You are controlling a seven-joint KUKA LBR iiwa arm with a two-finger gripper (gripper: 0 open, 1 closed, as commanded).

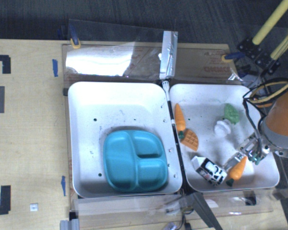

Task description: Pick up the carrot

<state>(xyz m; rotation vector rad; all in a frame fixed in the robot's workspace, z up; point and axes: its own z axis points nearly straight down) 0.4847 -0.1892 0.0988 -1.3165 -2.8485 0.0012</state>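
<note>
An orange carrot (237,169) lies tilted in the right bin (269,178), near its front right corner. My gripper (246,155) hangs right over the carrot's upper end, touching it or nearly so, with the grey arm and its orange band (283,119) reaching in from the right. A second long orange carrot-like piece (180,117) lies against the right bin's left wall, well away from the gripper.
The right bin also holds a waffle-like orange piece (189,139), a black-and-white object (211,171) just left of the carrot, a white item (222,128) and a green item (232,113). A blue divided plate (134,161) sits in the left bin (86,109).
</note>
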